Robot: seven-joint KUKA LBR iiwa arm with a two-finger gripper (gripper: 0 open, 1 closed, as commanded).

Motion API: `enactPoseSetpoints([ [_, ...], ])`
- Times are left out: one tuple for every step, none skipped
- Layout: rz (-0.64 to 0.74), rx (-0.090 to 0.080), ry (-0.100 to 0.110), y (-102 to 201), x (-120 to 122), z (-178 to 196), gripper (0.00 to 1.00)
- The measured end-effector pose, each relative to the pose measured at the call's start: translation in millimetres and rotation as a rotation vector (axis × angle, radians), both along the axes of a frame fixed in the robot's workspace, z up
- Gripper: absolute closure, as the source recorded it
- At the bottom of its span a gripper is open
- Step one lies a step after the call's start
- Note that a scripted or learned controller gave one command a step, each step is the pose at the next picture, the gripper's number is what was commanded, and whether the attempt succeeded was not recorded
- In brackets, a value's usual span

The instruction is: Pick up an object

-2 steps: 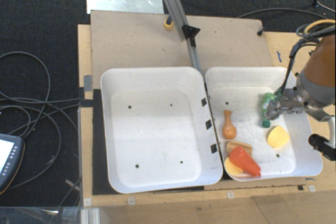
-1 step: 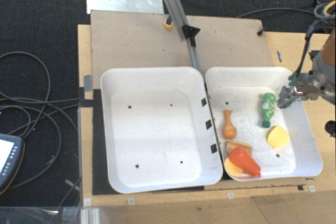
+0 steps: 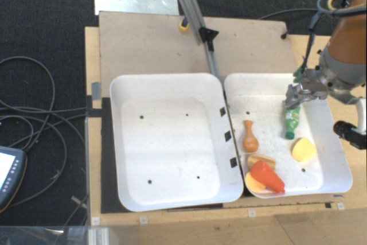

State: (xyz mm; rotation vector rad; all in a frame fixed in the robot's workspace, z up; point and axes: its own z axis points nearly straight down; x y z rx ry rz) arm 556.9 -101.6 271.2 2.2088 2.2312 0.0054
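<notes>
The arm reaches in from the right, its gripper point(image 3: 293, 96) low over the right bin point(image 3: 338, 181), just above a green bottle point(image 3: 291, 121). Finger state cannot be told. Nearby lie a lemon point(image 3: 303, 150), orange gourd point(image 3: 250, 137) and red pepper point(image 3: 267, 175).

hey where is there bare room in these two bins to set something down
The left bin offers its whole bare floor. In the right bin, there is a free patch at the far left, beyond the orange gourd. Crowded: the near edge with the red pepper, the yellow lemon, and the green bottle under the gripper.
</notes>
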Motion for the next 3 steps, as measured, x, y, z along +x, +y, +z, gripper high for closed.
enactPoseSetpoints([
  [0.000, 0.001, 0.003, 49, 19, -19, 1.00],
  [-0.001, 0.000, 0.001, 90, 40, -32, 1.00],
  [0.000, 0.001, 0.000, 143, 69, -42, 1.00],
])
